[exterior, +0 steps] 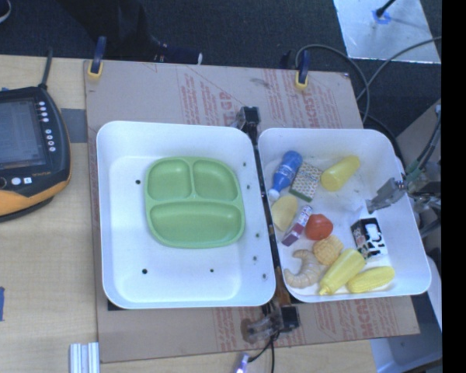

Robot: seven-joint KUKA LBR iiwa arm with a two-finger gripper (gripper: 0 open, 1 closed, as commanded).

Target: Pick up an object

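Observation:
The right bin (404, 231) holds several toy foods. A blue bottle (286, 171) lies at its upper left, beside a speckled square packet (306, 180) and a yellow lemon-like piece (340, 172). A red tomato (319, 227) sits mid-bin, with a small red-and-purple can (298, 225) and a pale yellow piece (283, 211) to its left. Along the front lie a beige shrimp-like piece (303, 270), an orange corn chunk (328, 249) and two yellow pieces (343, 270) (371, 279). A black-and-white item (368, 237) lies right of centre. My gripper (385, 195) hovers at the bin's right side, above bare floor, holding nothing visible.
The left bin (124, 278) carries a green divided plate (193, 202). A tablet in an orange case (19, 154) rests on the bench at far left. Clamps and cables sit between and behind the bins.

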